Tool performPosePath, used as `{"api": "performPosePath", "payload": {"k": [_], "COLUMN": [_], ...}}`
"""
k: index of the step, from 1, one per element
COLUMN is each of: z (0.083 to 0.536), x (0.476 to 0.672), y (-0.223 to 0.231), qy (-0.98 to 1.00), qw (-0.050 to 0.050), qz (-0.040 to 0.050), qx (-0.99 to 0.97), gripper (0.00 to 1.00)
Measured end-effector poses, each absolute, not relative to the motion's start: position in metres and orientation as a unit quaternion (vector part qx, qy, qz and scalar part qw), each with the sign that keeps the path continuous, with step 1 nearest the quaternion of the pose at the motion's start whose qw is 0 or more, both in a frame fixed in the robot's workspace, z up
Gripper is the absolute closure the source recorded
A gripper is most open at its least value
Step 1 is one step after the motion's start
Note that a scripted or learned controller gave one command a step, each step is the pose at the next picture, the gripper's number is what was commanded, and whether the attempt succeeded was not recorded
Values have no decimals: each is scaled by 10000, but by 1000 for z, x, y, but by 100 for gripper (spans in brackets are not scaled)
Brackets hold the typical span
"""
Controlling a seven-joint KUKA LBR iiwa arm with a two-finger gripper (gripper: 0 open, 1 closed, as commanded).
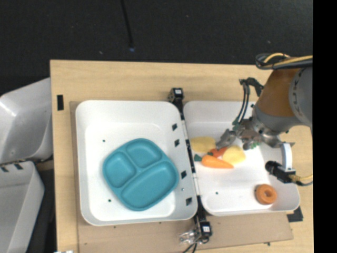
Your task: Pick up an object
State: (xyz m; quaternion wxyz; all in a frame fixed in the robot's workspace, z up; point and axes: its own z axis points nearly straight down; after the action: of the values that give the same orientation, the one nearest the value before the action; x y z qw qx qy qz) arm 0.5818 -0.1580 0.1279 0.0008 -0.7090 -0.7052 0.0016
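Left bin (89, 141): held teal divided plate (139, 173), centre. Right bin (231, 196): held toy food cluster at left-centre, i.e. carrot (217, 163), pale yellow piece (202, 143), yellow piece (235, 155), small red item (218, 152); orange ring-shaped piece (266, 194) apart, near front-right corner. Gripper (234, 137) hung low over cluster, just beside yellow piece; jaw state couldn't be told, nothing seen betw. them. Step judged: approach/descent, pre-grasp. Next move prob. needed: settle on one item, close, lift clear w/o snagging neighbours.

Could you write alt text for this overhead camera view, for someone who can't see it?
A robot arm's gripper hovers over toy food in the right bin: a carrot, yellow pieces and an orange ring. The left bin holds a blue divided plate.
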Motion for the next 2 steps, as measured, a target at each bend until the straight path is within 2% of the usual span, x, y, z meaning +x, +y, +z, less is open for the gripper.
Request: {"api": "performPosePath", "payload": {"k": [1,2], "z": [142,198], "x": [583,587], "y": [-159,-171], "qy": [-7036,-7050], "qw": [-20,-32], "qz": [-5,-12], "qx": [-7106,-7092], "gripper": [100,100]}}
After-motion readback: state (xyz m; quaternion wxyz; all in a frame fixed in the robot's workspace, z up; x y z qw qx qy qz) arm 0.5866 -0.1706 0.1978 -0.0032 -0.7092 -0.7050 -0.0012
